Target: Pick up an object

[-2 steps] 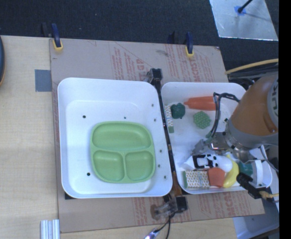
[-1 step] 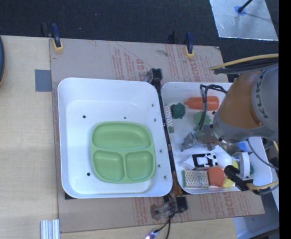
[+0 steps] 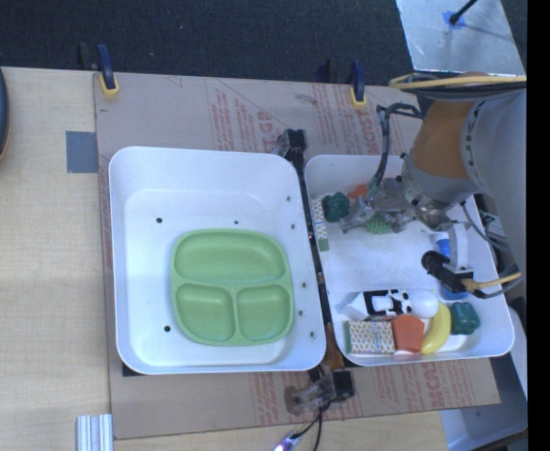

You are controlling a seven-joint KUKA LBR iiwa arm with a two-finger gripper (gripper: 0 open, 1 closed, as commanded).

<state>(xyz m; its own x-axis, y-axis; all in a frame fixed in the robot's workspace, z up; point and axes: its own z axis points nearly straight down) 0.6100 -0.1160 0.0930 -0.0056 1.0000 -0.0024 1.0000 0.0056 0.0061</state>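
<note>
Fingers: the gripper (image 3: 373, 216) is low in the far part of the right bin (image 3: 369, 261); whether the fingers are apart or together I cannot tell.
At the fingers: a green object (image 3: 336, 204) just to their left and a small orange piece (image 3: 360, 193) touching or nearly so; none seen held.
Nearer than the fingers: bare bin floor, then a row along the near wall: patterned packet (image 3: 369, 336), black-and-white item (image 3: 385, 303), orange block (image 3: 407, 334), banana (image 3: 436, 328), dark green piece (image 3: 464, 318).
Left of the fingers: left bin (image 3: 138, 271) with a green divided plate (image 3: 231, 286).
Bench: brown cardboard (image 3: 209, 111) under both bins, clamped at the far edge.
</note>
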